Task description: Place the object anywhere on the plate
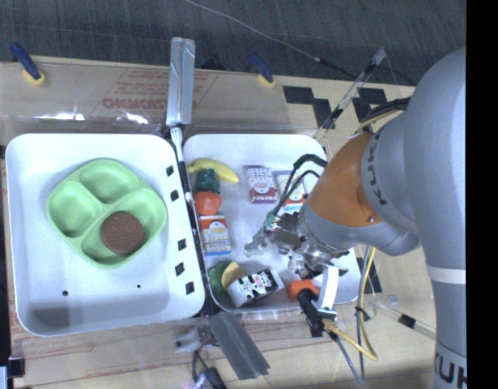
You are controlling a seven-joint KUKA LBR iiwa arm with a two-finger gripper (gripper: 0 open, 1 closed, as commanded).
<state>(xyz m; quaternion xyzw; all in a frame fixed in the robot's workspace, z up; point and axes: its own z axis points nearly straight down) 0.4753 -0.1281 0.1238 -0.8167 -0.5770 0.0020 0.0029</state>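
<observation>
A light green divided plate (103, 209) lies in the left bin (38, 298). A brown round patty (122, 232) rests in the plate's lower right compartment. My gripper (274, 240) hangs low over the middle of the right bin (257, 146), beneath the grey and orange wrist (346, 197). Around it lie a yellow banana (214, 169), an orange-capped bottle (210, 213), a red and white carton (261, 183) and a black and white carton (256, 285). The arm hides much of the bin's right half.
A green and yellow item (225, 275) sits at the right bin's front left corner, and a small orange piece (302, 286) lies near its front edge. A grey divider bar (180, 79) stands between the bins at the back. Cables trail at the front right.
</observation>
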